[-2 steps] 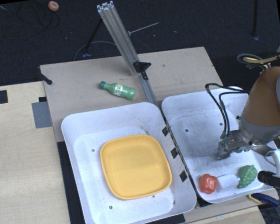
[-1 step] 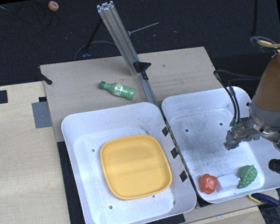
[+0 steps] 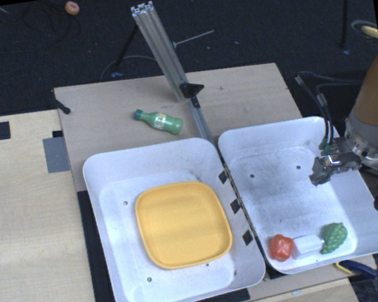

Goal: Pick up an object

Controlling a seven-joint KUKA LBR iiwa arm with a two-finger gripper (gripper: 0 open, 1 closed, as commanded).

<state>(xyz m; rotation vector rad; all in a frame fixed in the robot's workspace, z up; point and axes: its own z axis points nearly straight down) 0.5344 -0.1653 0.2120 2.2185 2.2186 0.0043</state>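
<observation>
Over at the right bin (image 3: 245,146), the gripper (image 3: 320,174) hangs above the upper right part of the floor, near the right wall, with the grey arm (image 3: 370,128) reaching in from the right; whether it is open or closed I cannot tell, and nothing can be seen in its grasp. Along the near edge of that same bin lie a red tomato (image 3: 281,246), a white block (image 3: 306,245) and a green bunch (image 3: 333,237), side by side and well apart from the gripper. A yellow plate (image 3: 183,224) rests flat in the left bin (image 3: 107,195). A green bottle (image 3: 159,121) lies on its side on the bench (image 3: 244,95) behind the bins.
</observation>
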